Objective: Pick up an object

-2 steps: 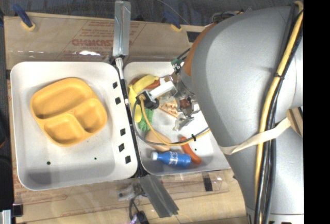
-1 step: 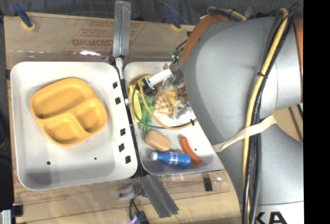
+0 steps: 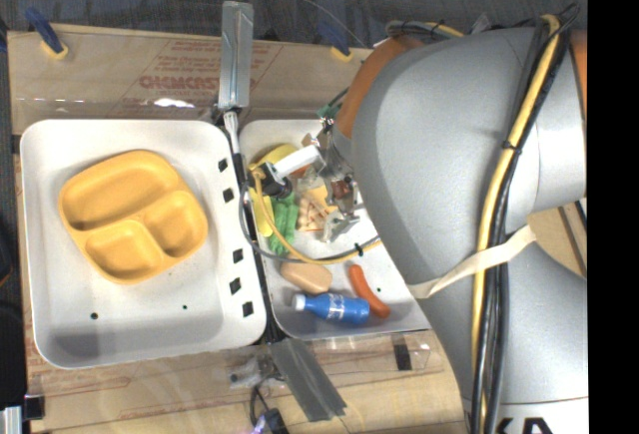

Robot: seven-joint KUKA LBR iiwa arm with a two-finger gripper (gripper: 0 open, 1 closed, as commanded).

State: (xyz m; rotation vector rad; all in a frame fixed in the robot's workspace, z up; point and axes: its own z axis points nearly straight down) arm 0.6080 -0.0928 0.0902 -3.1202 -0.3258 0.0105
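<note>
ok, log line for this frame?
arm: over right bin | gripper: low among items | blue bottle: lying near front | yellow tray: left bin

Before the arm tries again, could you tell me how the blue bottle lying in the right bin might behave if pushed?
The blue bottle lies on its side and looks round, so it would probably roll. It seems small plastic, likely light. The orange sausage beside it might block it.

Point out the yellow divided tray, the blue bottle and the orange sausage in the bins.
yellow divided tray (image 3: 133, 213): camera view, centre ridge.
blue bottle (image 3: 335, 306): camera view, mid-body.
orange sausage (image 3: 367, 290): camera view, middle.
</note>
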